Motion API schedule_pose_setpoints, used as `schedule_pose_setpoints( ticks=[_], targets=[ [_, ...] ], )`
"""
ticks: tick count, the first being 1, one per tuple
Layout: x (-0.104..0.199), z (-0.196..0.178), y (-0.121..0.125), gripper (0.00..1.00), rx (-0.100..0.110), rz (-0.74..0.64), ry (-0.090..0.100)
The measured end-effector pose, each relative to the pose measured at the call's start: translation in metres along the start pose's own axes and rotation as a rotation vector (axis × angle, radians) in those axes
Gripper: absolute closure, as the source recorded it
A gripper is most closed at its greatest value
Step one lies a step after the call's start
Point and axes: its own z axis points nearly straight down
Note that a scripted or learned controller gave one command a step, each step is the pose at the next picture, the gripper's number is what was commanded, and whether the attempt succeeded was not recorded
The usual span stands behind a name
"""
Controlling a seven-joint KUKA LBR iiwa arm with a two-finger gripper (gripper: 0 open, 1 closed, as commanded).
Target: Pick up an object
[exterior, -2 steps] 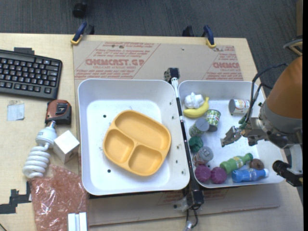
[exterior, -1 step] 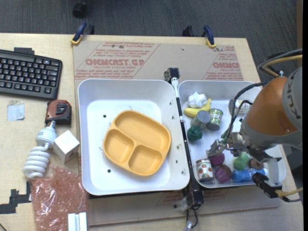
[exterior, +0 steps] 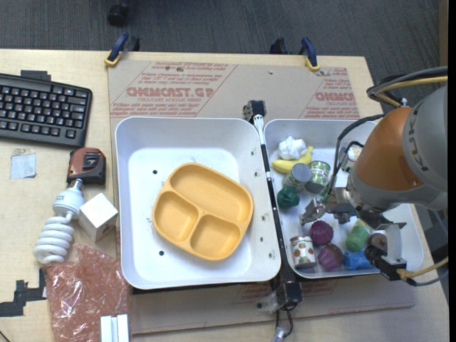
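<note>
You are watching the grey arm with the orange band reaching into the right white bin (exterior: 413,228), its two-finger gripper (exterior: 318,209) hanging with fingers spread and nothing between them. It is hovering just above the round purple ball (exterior: 321,231), beside the dark green ball (exterior: 288,197) and small silver can (exterior: 318,172). The yellow three-compartment plastic tray (exterior: 204,211) is sitting in the left white bin (exterior: 135,191).

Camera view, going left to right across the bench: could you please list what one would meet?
Keyboard → light bulb → white cube → yellow divided plate → green ball → purple ball → gripper
</note>
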Motion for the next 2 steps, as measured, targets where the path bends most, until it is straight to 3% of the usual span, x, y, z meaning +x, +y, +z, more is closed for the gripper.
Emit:
schedule_pose_setpoints(
  ticks=[1,2],
  targets=[
    [-0.0004,-0.0099,0.0008,1.0,-0.002,0.001,-0.001],
    [-0.0004,-0.0099,0.0008,0.0,-0.002,0.001,-0.001]
  ],
)
